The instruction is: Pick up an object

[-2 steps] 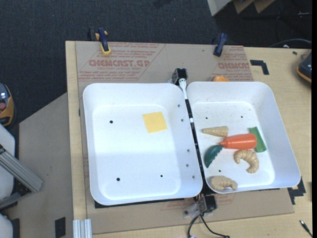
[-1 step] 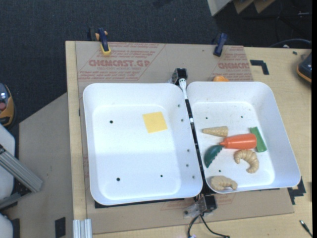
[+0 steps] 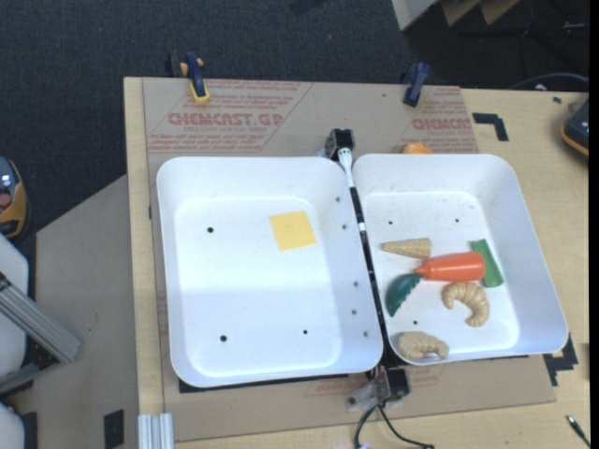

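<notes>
Two bins (image 3: 178,251), toys waiting.
You should go for the carrot (image 3: 452,267), gripping across its middle; gripper state: can't tell.

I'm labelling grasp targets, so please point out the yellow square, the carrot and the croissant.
yellow square (image 3: 293,231): camera view, centre of its flat top, left bin.
carrot (image 3: 453,267): camera view, middle of its orange body, right bin.
croissant (image 3: 469,301): camera view, middle of its curved back, right bin.
</notes>
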Motion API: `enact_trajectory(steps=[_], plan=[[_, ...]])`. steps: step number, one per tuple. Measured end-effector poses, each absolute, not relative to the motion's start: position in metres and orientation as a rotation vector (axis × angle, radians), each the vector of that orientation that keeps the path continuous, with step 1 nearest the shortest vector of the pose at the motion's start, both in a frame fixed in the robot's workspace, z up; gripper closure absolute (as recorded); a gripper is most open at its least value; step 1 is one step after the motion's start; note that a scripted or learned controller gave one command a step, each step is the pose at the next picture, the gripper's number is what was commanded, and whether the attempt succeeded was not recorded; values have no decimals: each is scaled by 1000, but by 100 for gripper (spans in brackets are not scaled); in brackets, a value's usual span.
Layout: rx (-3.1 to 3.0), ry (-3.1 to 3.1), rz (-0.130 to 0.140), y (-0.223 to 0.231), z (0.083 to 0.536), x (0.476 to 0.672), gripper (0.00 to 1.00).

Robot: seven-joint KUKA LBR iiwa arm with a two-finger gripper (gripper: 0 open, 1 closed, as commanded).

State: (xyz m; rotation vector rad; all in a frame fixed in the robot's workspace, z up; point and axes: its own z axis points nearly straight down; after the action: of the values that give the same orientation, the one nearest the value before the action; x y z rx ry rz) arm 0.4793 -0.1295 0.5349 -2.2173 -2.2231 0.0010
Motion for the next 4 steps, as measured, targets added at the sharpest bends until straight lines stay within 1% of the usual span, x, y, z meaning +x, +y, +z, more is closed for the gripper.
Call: enact_trajectory(steps=[4], plan=[[-2217,-2224,1,-11,535,479,100]])
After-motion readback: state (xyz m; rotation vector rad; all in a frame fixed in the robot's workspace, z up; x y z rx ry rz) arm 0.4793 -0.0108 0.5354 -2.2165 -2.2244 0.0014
